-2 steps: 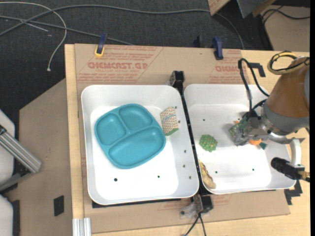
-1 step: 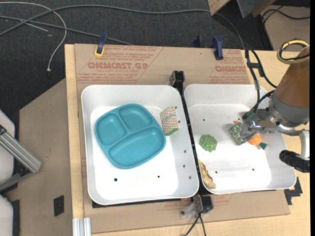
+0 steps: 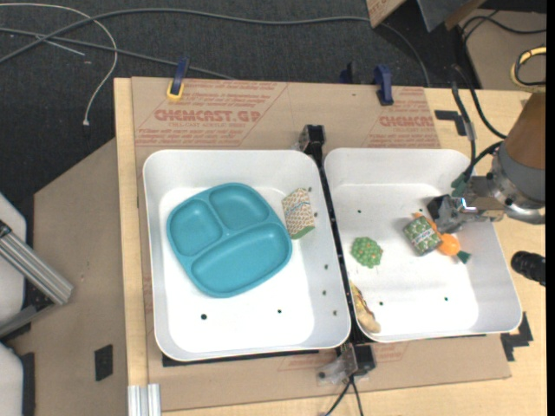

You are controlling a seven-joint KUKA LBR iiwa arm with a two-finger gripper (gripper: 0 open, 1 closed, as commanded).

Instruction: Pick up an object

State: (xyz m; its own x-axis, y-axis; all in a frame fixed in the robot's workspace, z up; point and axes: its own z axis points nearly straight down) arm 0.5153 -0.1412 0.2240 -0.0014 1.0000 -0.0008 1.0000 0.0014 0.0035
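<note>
Right bin (image 3: 486, 315): green packet (image 3: 422, 233), orange toy (image 3: 448, 245) crowd right side; green ball (image 3: 367, 251) left-centre; front floor open. Left bin (image 3: 173, 319): teal divided plate (image 3: 229, 237) fills middle.

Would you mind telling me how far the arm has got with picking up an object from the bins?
Done: the gripper has reached into the right bin and sits low at the green patterned packet and the orange toy carrot. In hand: nothing visibly; both items appear to lie on the bin floor, and the view does not settle whether anything sits between the fingers. Left: securing one item and lifting it clear.
</note>
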